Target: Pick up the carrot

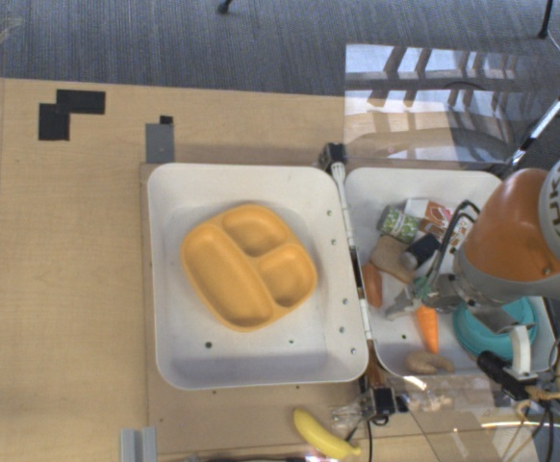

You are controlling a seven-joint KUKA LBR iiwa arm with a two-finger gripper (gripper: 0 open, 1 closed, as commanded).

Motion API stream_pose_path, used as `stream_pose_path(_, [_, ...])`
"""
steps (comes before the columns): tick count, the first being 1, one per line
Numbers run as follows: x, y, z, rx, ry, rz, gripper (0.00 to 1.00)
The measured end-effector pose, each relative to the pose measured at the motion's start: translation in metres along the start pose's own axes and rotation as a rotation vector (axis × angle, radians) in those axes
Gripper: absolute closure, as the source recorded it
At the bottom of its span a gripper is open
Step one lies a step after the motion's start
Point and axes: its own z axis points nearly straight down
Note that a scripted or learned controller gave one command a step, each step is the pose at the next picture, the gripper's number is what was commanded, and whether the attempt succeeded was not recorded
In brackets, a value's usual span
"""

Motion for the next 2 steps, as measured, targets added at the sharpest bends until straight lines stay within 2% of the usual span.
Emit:
stream_pose_path(1, [0.001,0.004,-0.012,-0.008,0.0,-0.004,1.0])
stream_pose_path(2, [0.007,0.016,-0.054,0.003,-0.007,0.527,1.0])
